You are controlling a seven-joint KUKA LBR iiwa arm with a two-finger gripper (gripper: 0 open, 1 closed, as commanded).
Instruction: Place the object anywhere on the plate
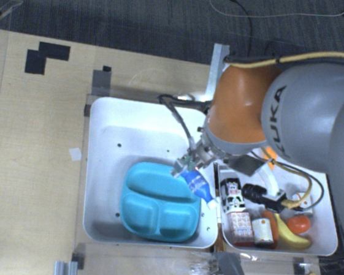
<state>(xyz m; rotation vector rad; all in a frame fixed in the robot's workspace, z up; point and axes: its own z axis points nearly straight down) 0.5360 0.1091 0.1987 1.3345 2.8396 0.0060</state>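
Holding blue bottle [196, 183] between fingers, claw [187, 164] over upper right rim of blue divided plate [159, 207] in left white bin [116, 140]. Right bin [327, 241]: banana [290, 233], tomato [298, 223], small cartons [239, 225]. Light wood worktop [27, 166]; dark carpet [113, 4] beyond, cable [248, 13] across it.

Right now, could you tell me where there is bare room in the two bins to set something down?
The left bin has bare white floor along its far and left sides, behind the blue plate. The hand hangs by the plate's far right corner, at a blue object. The right bin is crowded: banana, tomato, small boxes.
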